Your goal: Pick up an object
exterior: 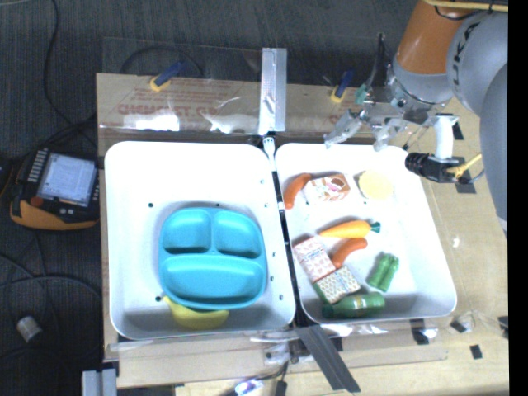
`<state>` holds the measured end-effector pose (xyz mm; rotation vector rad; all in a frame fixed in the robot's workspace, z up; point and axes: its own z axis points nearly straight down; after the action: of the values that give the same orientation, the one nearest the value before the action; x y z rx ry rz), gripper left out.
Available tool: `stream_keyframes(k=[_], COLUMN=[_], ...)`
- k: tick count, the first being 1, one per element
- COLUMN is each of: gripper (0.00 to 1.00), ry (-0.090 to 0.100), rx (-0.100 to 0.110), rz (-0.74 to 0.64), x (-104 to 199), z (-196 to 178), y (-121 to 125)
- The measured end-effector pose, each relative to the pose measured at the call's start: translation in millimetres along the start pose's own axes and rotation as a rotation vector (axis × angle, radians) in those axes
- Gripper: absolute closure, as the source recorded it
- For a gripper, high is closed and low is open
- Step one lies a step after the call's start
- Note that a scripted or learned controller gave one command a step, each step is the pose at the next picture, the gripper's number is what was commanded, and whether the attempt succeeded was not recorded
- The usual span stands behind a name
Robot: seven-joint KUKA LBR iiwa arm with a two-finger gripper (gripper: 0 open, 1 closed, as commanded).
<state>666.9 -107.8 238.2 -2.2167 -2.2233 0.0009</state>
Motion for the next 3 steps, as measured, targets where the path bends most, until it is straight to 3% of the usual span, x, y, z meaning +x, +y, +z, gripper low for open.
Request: stream_keyframes(k=[1, 2, 3], gripper=[0.00, 0.00, 0.00], ry=[-0.003, -0.003, -0.002], rx=[0.002, -0.014, -0.018], rz=[0.193, 0.085, 0.178], x=[-2, 8, 4], z=[114, 148, 148], y=[-56, -102, -137])
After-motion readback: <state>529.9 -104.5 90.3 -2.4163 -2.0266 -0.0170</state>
